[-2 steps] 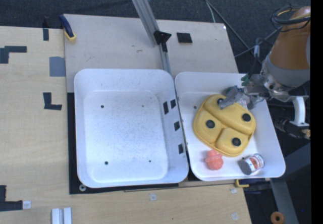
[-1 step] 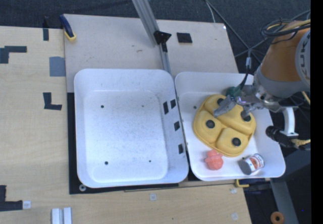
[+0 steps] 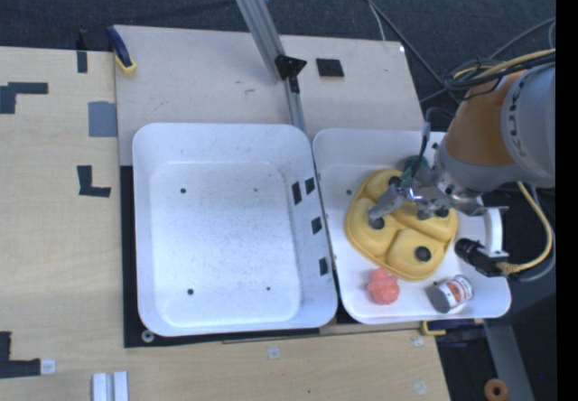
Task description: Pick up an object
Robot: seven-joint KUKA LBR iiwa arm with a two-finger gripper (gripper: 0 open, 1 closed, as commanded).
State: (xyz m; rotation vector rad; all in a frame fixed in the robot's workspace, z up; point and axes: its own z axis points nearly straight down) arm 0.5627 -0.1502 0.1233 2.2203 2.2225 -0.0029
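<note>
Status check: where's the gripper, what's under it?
Gripper down on yellow toy, right bin. No grasp confirmed. Pink object, small can beside it.

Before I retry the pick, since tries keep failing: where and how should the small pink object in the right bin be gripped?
Judging by its shape, take the pink object across its rounded middle, coming straight down from above. It lies small and lumpy on the right bin floor, beside the yellow object and apart from the small can, so close the fingers along the free sides.
</note>
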